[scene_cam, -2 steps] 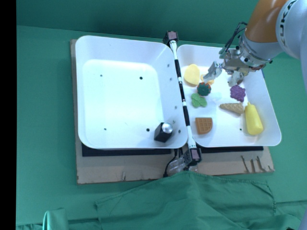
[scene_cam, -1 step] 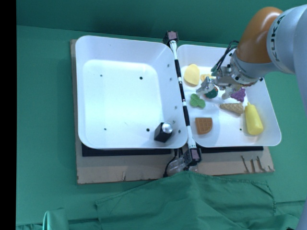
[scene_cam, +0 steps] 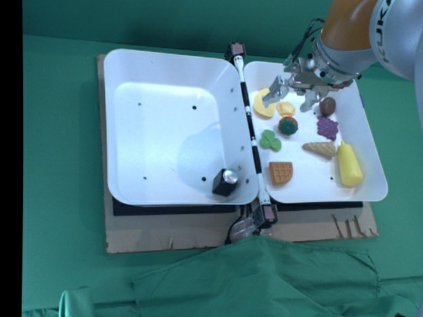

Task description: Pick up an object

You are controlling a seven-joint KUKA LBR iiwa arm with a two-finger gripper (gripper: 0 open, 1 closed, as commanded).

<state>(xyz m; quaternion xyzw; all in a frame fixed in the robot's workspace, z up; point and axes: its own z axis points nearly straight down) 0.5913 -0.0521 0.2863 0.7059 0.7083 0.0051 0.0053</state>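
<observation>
The two-finger claw (scene_cam: 291, 97) hangs spread wide with nothing between its fingers, low over the far end of the right white bin (scene_cam: 373, 177), just above a small orange toy piece (scene_cam: 285, 108) and beside a yellow wedge (scene_cam: 262, 105). Near it lie a round brown nut-like toy (scene_cam: 327, 105), purple grapes (scene_cam: 327, 127), a red-and-green ball (scene_cam: 288, 125), a green leafy piece (scene_cam: 269, 140), a tan cone (scene_cam: 320, 148), an orange waffle (scene_cam: 281, 172) and a yellow corn-like cylinder (scene_cam: 349, 164). In the left white bin (scene_cam: 125, 71) stands a black block with a silver cap (scene_cam: 225, 181).
</observation>
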